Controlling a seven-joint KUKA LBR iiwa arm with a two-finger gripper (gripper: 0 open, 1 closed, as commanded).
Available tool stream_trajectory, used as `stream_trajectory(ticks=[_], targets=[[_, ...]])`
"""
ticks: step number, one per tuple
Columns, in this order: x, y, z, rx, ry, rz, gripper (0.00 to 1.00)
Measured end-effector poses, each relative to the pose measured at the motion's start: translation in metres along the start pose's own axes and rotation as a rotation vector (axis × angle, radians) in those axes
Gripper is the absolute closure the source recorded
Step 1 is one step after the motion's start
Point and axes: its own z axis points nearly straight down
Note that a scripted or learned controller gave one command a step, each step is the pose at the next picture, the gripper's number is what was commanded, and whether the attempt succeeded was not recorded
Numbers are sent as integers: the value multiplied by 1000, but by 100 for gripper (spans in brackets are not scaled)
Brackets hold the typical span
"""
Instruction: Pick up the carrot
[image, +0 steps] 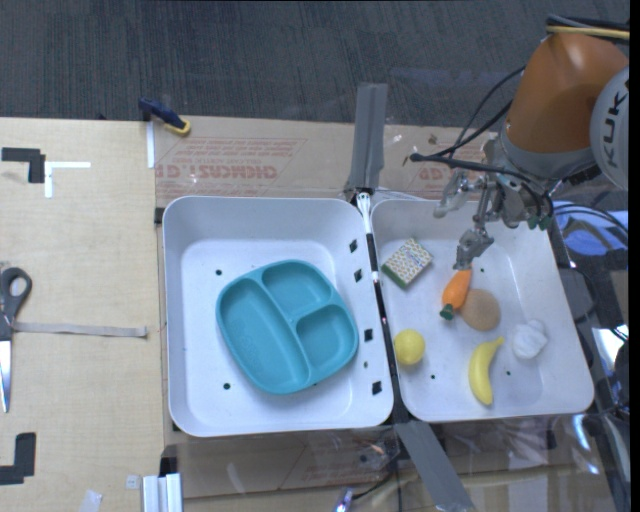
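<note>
Orange against white plastic, the carrot (456, 291) lies in the right-hand bin (560, 400), tilted with its green stub toward 7 o'clock and its thick end toward 1 o'clock. The gripper (473, 246) of the grey KUKA arm (560, 95) hangs just above that upper end, its tip appearing to meet or nearly meet the carrot's top; whether there is contact cannot be told from this angle. The fingers look drawn close together, with nothing seen between them, so no grasp is in evidence.

A brown, potato-like round item (481, 309) sits touching the carrot's 4 o'clock side. A banana (485, 371) lies near the bin's 6 o'clock edge, a lemon (408, 347) at 8 o'clock, a small patterned box (406, 263) at 10 o'clock and a white crumpled object (529, 340) at 4 o'clock. The left-hand bin (180, 300) holds a teal divided plate (287, 326). Scissors (10, 300) rest on the worktop (80, 400) at far 9 o'clock.

The task appears to stand at the approach stage, the pick not yet made. The next move likely calls for spreading the fingers, centring them across the carrot's narrow width, and descending without nudging the brown neighbour.
</note>
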Motion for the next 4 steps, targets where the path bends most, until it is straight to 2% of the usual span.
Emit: stream_trajectory(ticks=[1,2,3,4], targets=[[66,-29,84,0,3,-10,0],[63,-29,73,3,-5,-12,100],[62,32,-16,1,1,130,100],[113,14,84,0,3,-189,100]])
